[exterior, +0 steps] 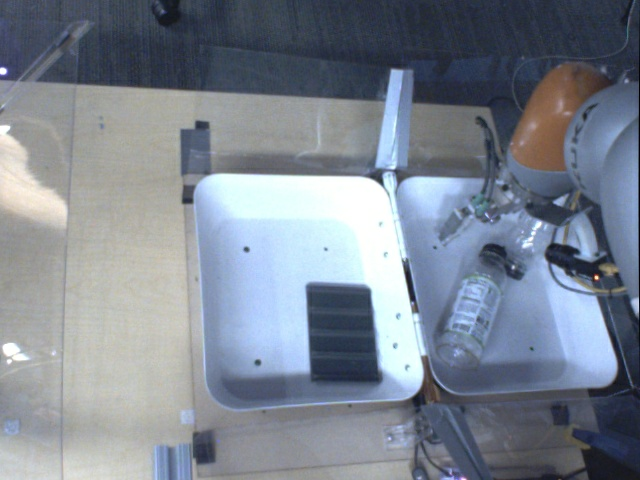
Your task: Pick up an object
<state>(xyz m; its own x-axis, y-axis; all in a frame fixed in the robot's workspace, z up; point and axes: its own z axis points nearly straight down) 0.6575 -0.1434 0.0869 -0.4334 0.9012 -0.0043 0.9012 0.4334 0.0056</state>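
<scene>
Nearest me, a black ridged block [343, 332] lies flat in the left bin [215, 268]. Right bin [590, 358] holds a clear bottle [470, 313] on its side; pincer [462, 220] hovers beyond its cap, grip unreadable.

A single fixed camera looked down from above the table [110, 298] at a slant, far enough off to take in both white bins whole. The left bin [290, 208] sat at the frame's centre and the right bin [570, 338] toward the right edge. Dark floor ran along the top of the frame, and the arm [590, 138] entered from the upper right.
</scene>
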